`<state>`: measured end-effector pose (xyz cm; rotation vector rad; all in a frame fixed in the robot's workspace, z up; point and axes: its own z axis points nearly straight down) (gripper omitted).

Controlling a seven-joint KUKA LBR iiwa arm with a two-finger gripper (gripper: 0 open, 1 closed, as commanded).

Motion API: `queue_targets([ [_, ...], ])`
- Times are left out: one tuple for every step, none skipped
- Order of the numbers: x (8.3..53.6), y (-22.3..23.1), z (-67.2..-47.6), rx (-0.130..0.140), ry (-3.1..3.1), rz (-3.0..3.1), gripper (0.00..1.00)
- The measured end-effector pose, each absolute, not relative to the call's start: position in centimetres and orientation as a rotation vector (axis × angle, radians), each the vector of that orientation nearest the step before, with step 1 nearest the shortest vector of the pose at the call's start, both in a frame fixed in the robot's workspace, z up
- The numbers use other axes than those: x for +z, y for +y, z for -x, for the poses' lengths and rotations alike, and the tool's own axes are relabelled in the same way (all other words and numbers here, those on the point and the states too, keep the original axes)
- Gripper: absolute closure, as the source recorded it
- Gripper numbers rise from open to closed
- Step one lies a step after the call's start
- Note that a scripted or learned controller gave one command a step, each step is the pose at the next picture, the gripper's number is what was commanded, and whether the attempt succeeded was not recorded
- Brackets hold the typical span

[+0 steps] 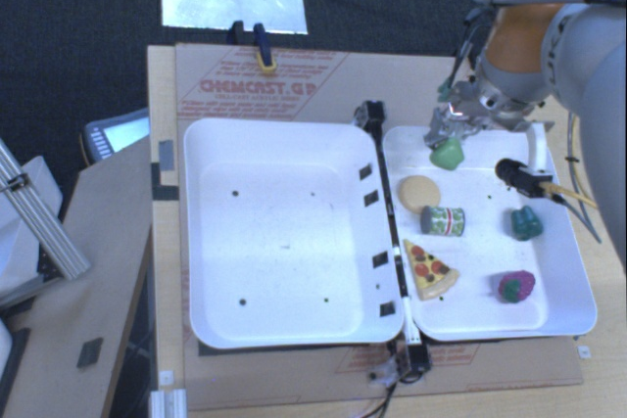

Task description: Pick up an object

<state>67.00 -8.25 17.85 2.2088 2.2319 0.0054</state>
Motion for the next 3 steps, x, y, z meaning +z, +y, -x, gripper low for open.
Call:
queue_targets([
  [21.1, -5.3, -60.1, -0.001, 2.229, -2.217, 1.0],
  [27.1, -2.8, -52.6, 0.004, 2.229, -2.215, 1.0],
  [28.2, 0.8, -54.6, 0.005, 2.228, -2.213, 1.0],
])
